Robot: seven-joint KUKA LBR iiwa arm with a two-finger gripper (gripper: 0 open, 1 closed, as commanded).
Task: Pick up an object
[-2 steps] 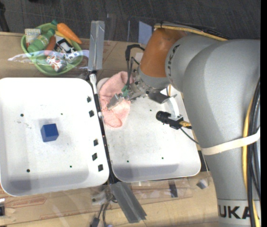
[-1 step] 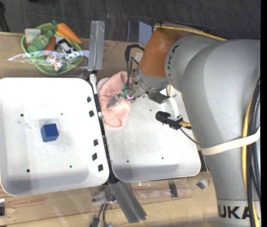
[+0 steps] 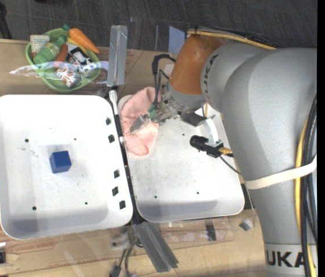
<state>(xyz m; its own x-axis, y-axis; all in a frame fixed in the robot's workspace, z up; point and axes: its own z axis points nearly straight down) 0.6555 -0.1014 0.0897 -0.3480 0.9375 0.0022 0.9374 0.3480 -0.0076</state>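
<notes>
Left bin (image 3: 12, 154): one blue cube (image 3: 60, 161), left of centre, alone. Right bin (image 3: 174, 206): pink cloth (image 3: 136, 123) bunched in the far left corner, against the wall shared with the left bin. Pincer (image 3: 151, 115) down on the cloth's right part, tips touching fabric. Green bowl (image 3: 53, 81) with a carrot (image 3: 82, 38) and oddments at the tabletop's far left corner.
</notes>
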